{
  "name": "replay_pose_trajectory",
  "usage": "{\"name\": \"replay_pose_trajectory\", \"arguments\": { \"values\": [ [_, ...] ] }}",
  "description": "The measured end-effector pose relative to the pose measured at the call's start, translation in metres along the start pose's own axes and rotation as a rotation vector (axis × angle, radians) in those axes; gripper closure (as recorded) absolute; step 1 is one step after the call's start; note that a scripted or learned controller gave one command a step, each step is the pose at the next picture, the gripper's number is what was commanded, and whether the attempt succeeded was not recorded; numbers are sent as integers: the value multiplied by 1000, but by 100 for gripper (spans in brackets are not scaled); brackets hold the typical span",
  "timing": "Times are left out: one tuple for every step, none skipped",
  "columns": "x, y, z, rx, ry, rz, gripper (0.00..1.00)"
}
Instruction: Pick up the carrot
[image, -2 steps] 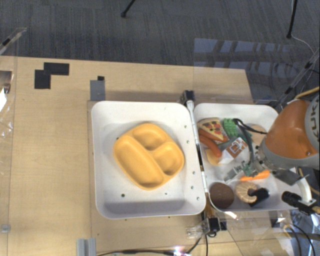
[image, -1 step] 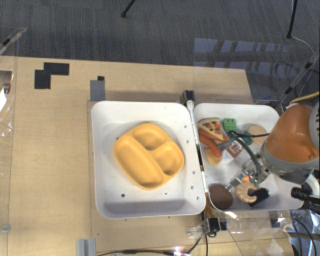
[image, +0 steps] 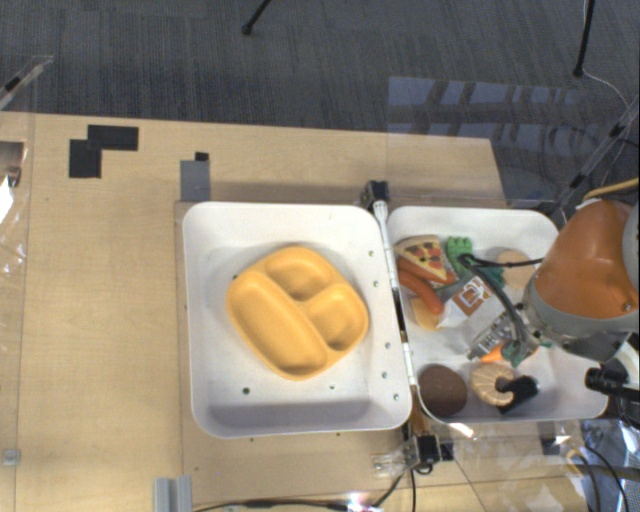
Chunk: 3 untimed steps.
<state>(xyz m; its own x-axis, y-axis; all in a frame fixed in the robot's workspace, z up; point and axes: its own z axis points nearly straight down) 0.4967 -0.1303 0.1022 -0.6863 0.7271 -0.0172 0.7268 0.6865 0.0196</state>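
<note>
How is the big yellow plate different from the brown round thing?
The yellow plate lies in the left bin; the brown round thing sits in the right bin. The plate is far bigger. The plate has three hollow sections; the brown thing is one smooth lump. Both have rounded edges.

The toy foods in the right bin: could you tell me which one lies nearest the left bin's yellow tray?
The pizza slice, with its red topping, lies against the right bin's left wall, closest to the yellow tray. The brown ball sits lower, at the front edge.
</note>
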Motion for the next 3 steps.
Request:
{"name": "replay_pose_trajectory", "arguments": {
  "values": [
    [30,24,11,9,-3,-208,100],
    [-31,-34,11,8,0,-475,100],
    [-31,-34,11,8,-1,-474,0]
  ]
}}
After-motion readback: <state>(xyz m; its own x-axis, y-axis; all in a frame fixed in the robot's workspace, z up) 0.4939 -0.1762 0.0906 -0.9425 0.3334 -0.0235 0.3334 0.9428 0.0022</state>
